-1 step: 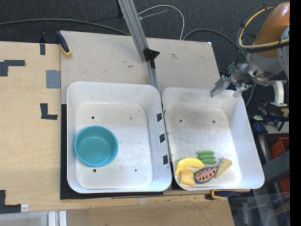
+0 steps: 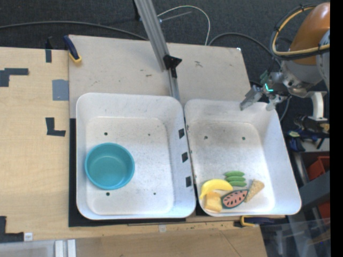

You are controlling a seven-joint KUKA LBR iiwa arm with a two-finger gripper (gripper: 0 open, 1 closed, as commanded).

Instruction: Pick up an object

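The right bin (image 2: 268,122) holds a cluster of toy foods at its near edge: a yellow banana (image 2: 214,187), a green pea pod (image 2: 235,176), a watermelon slice (image 2: 235,199), a tan cone-like piece (image 2: 255,189) and a small orange-yellow piece (image 2: 213,202). A teal bowl (image 2: 109,166) sits in the near left part of the left bin (image 2: 86,111). My gripper (image 2: 259,100) hangs over the far right corner of the right bin, open, with nothing between its fingers. It is well away from the foods.
A grey metal pole (image 2: 155,28) slants down from the top to the gap between the bins. Cables (image 2: 236,39) loop over the dark floor behind the bench. A wooden table (image 2: 27,143) lies left of the bins.
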